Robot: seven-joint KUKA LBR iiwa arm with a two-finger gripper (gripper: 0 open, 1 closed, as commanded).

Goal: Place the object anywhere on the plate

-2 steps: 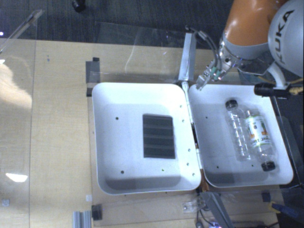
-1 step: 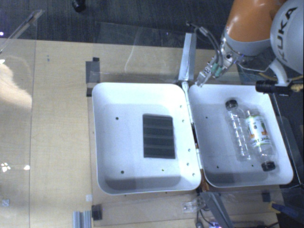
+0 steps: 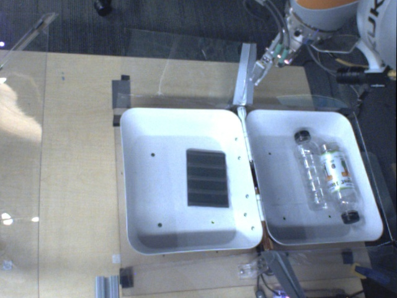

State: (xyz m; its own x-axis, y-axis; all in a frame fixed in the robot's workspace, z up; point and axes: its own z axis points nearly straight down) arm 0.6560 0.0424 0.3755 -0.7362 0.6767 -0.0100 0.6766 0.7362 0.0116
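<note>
While gripper (image 3: 259,67) hung beyond bins' far edge, grip state unclear, both bottles (image 3: 325,176) lay in right bin (image 3: 273,129); dark plate (image 3: 207,177) in left bin (image 3: 142,135) unfilled, task not started.

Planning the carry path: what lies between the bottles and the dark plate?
In the camera view, bare white bin floor, then the two bins' adjoining rims, separate the bottles from the plate.

"UK" on the arm (image 3: 377,8)
</note>
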